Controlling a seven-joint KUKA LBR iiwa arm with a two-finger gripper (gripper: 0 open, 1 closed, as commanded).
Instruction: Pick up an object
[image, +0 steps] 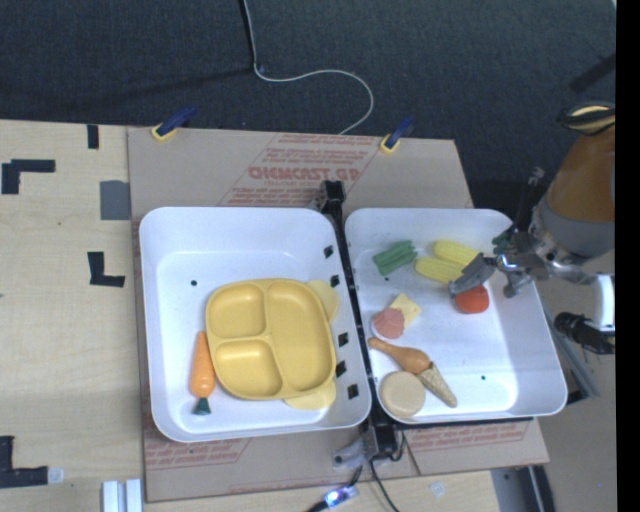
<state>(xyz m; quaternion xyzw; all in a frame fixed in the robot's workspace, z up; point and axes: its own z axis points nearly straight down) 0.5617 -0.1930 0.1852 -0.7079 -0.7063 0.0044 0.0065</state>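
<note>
The near edge of the surface (60, 420) shows pale wood with black markings. A cardboard sheet (300, 165) lies on it under both bins.

Left bin (165, 240): a yellow divided plate (270, 335) occupies the middle, with a pale yellow piece (312, 397) protruding from under its near edge. An orange carrot (202, 368) lies just beside the plate's left side, its green tip pointing toward the near wall.

Right bin (520, 385), nearest items first: a round tan biscuit (403, 393) lies near the front wall, touching an ice-cream cone (438, 384) to its right. Just behind them lies a brown drumstick (400, 353). Farther back are a pink slice (389, 323) and a pale yellow cheese wedge (406, 306), touching each other. A red tomato (472, 299) sits to the right of these. Toward the far wall lie a green vegetable (395, 256) and two yellow corn pieces (448, 260).

The hand (474, 280) extends from the right over the right bin, its grey tip directly above the tomato and next to the corn. Whether it is open or closed, or whether it grips anything, cannot be determined.

Beyond the bins, two blue-and-yellow clamps (172, 123) hold the cardboard's far edge, and a white cable (320, 75) loops over dark fabric.
</note>
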